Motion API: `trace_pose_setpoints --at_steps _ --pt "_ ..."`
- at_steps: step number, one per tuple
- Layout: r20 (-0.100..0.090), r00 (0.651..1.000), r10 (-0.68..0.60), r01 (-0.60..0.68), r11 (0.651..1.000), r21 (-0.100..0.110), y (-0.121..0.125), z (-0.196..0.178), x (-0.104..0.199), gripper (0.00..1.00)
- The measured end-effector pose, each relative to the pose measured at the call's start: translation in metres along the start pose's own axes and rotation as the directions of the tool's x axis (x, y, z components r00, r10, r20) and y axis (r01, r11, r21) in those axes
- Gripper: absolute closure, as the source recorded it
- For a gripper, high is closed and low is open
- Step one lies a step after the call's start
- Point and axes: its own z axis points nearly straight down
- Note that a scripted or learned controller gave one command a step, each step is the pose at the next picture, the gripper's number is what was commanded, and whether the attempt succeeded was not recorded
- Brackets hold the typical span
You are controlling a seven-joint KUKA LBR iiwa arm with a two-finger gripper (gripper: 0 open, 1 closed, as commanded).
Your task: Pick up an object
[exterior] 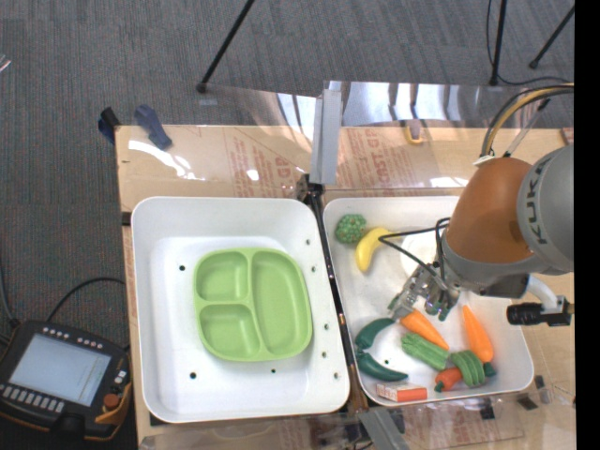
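Note:
The right bin (521, 345) holds several toy foods: a green broccoli (351, 229), a yellow banana (367, 247), an orange carrot (424, 327), a second carrot (477, 334), a light green pod (424, 351) and a dark green curved piece (373, 332). My gripper (424, 302) hangs low over the middle of this bin, just above the upper end of the first carrot. Its fingers look spread, and I see nothing between them. The grey and orange arm covers the bin's right back part.
The left bin (159, 251) bears a green divided plate (253, 305). A green ridged piece (469, 367), a small red piece (448, 379) and a red-and-white piece (403, 394) lie along the right bin's front. A tablet (56, 368) sits off the bench's left.

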Motion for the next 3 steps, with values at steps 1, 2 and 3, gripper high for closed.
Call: trace_pose_setpoints --at_steps 1,2,3 --pt "0.014 0.996 -0.094 0.094 0.996 -0.010 0.110 -0.107 0.001 1.00" --pt "-0.007 0.991 -0.133 0.133 0.991 0.004 0.002 -0.026 0.041 1.00" --pt "0.009 0.991 -0.136 0.136 0.991 -0.005 0.080 -0.107 0.039 1.00"
